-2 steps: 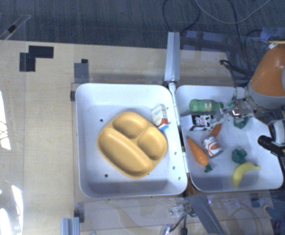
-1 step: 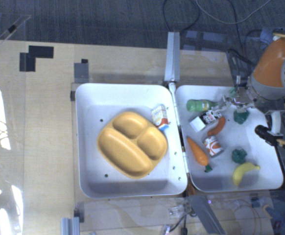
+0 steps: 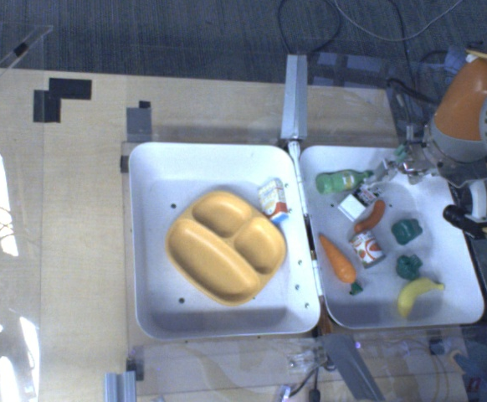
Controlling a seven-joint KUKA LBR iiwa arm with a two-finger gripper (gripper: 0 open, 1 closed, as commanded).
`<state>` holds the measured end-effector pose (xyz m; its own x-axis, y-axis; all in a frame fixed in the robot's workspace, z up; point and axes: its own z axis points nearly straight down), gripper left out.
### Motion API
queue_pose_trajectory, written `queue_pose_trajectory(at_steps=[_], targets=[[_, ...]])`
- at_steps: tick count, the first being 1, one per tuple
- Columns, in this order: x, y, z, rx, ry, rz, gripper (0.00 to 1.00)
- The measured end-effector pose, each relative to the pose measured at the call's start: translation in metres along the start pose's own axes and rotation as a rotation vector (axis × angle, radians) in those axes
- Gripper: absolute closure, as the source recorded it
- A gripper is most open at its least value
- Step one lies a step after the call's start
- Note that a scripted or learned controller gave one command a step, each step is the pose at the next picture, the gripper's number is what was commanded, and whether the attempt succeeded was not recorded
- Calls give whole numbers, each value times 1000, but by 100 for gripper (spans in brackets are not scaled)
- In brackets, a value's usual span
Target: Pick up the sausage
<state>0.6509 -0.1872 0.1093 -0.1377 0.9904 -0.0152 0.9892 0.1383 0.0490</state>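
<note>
Gripper [image 3: 392,167]: at the upper right of the right bin, hanging from the grey arm with its orange band [image 3: 468,99] at the view's right edge. Thin metal parts show near the green bottle's cap; whether they stand apart or together cannot be told. Nothing is seen held.

Sausage [image 3: 371,217]: reddish-brown, lying at a slant in the middle of the right bin [image 3: 469,304], just below and left of the gripper, apart from it. Its lower end touches or nearly touches a small can.

Green bottle [image 3: 341,181]: on its side near the bin's upper left, cap toward the gripper.

Small white box [image 3: 352,204]: between bottle and sausage, just beside the sausage's upper end.

Small can [image 3: 366,249]: red and white label, below the sausage.

Carrot [image 3: 338,260]: orange, slanted, left of the can, green tip toward the bottom.

Two dark green pieces: one [image 3: 406,231] right of the sausage, one [image 3: 408,265] below it.

Banana [image 3: 417,294]: yellow, lower right of the bin.

Left bin [image 3: 147,224]: bears a yellow divided tray [image 3: 225,245] in its middle and a small white packet [image 3: 274,199] at the tray's upper right.
</note>
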Motion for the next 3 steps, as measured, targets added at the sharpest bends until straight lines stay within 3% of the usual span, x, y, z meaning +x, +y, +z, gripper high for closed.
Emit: queue_pose_trajectory(at_steps=[3], targets=[[5, -24, -1, -8, -2, 73, 0]])
